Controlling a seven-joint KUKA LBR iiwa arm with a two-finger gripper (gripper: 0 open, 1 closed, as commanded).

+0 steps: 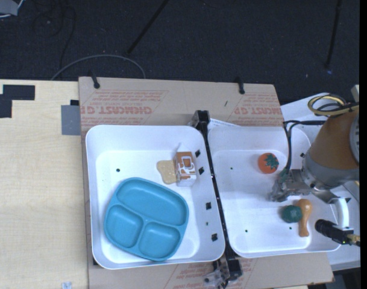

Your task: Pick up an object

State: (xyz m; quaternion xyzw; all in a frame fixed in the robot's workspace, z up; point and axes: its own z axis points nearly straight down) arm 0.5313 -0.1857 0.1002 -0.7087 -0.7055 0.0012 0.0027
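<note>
— Camera view first: any writing showing?

— Red print is running across the cardboard [177,104] under the bins, upside down from here; it is looking like "CHEMCAST GP", though it is too blurred to be sure. The small carton [185,168] is carrying orange markings too small to read.

— And the setting?

— The left bin [102,155] and right bin [243,143] are sitting side by side on that cardboard, on a pale wooden bench [32,185], with dark carpet [201,35] and cables behind. A blue tray [147,218] is lying in the left bin, the carton and a tan piece [167,171] just beyond it.

— Where is the claw?

— The gripper [284,188] is hanging low over the right bin. I cannot tell how its claw is set, or whether it is gripping anything. An orange ball [268,162] is lying just behind-left of it; a green-headed toy [297,214] with a tan handle is lying just in front.
</note>
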